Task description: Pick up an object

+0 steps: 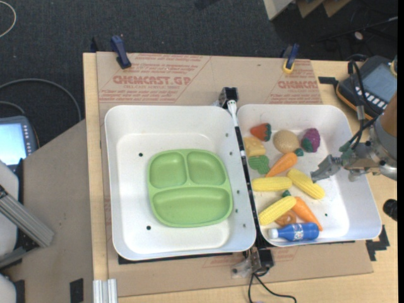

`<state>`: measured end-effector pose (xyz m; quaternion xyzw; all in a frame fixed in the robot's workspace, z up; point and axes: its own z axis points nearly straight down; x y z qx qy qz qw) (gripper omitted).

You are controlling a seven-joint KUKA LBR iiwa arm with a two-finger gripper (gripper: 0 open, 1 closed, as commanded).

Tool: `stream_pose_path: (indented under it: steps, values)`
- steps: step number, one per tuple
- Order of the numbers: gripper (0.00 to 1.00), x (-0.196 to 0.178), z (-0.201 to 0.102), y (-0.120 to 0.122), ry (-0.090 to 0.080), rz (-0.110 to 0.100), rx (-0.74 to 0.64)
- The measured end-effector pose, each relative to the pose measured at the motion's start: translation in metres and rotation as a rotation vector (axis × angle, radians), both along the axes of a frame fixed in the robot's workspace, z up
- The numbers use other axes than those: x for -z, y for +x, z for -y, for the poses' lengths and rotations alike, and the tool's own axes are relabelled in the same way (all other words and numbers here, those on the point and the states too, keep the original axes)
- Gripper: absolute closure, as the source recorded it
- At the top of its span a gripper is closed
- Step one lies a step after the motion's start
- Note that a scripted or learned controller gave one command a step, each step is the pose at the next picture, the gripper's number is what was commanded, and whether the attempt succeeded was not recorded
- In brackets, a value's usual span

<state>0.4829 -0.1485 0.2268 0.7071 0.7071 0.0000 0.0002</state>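
Observation:
The right bin (360, 213) holds several toy foods: a strawberry (260, 131), a potato (286, 141), a purple piece (310, 139), two carrots (282, 163) (307, 212), three corn cobs (271, 184) (306, 184) (276, 210) and a blue bottle (295, 232). My gripper (338, 171) hangs over the right side of this bin, just right of the middle corn cob. Its fingers look spread, open, with nothing between them.
The left bin (120, 169) carries a green divided plate (188, 187). A yellow block (254, 147) and a green piece (258, 163) lie against the right bin's left wall. Bare bin floor shows under and right of my gripper. Clamps (120, 50) (290, 57) sit at the bench's back edge.

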Motion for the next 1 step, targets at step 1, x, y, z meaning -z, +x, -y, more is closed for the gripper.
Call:
stream_pose_path:
  steps: [1]
  values:
    - [0.0,0.1474,0.0177,-0.0044,0.0,-0.001,0.003]
